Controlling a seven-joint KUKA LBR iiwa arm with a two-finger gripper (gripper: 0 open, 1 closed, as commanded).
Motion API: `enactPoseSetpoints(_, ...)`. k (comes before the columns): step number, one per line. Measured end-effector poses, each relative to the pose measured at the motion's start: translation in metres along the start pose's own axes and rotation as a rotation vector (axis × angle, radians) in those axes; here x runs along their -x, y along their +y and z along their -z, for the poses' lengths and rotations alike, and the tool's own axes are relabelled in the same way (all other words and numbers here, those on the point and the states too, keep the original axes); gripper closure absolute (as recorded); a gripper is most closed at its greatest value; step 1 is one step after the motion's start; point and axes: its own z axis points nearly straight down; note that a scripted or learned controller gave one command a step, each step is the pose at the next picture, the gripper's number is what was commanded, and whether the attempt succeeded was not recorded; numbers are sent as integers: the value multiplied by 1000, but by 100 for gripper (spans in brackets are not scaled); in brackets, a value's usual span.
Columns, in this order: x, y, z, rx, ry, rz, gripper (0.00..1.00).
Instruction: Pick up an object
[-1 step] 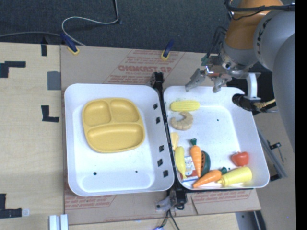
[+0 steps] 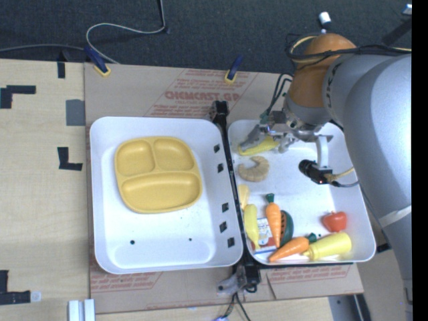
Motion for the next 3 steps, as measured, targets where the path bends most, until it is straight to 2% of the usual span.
enactPoseSetpoints(1, -1, 1, 13, -1, 4, 0, 100)
enactPoseSetpoints(2, -26, -57, 146, -7, 1, 1, 100)
enactPoseSetpoints(3, -26, -57, 145, -8, 1, 1, 0)
